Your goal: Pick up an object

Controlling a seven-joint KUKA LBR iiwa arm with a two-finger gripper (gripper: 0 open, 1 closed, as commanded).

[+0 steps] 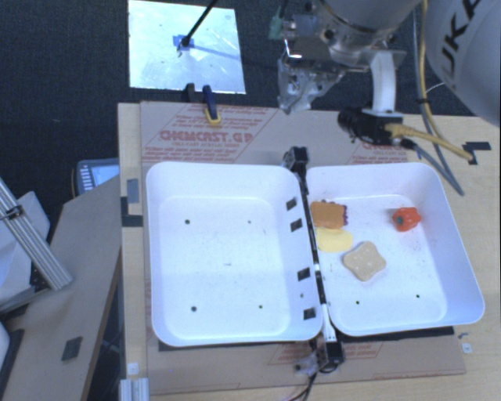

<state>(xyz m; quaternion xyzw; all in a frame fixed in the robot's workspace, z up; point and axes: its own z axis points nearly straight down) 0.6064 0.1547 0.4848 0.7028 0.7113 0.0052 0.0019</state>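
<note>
White bins: two. Right bin (438, 305): four toy foods. Gripper (296, 94) raised behind bins, jaw state unclear.

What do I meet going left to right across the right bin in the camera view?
Orange waffle piece → yellow slice → toast piece → red pepper, all lying in the right bin.

Arm (368, 23) cut by top edge; tool (301, 90) blurred, fingers indistinct.
</note>
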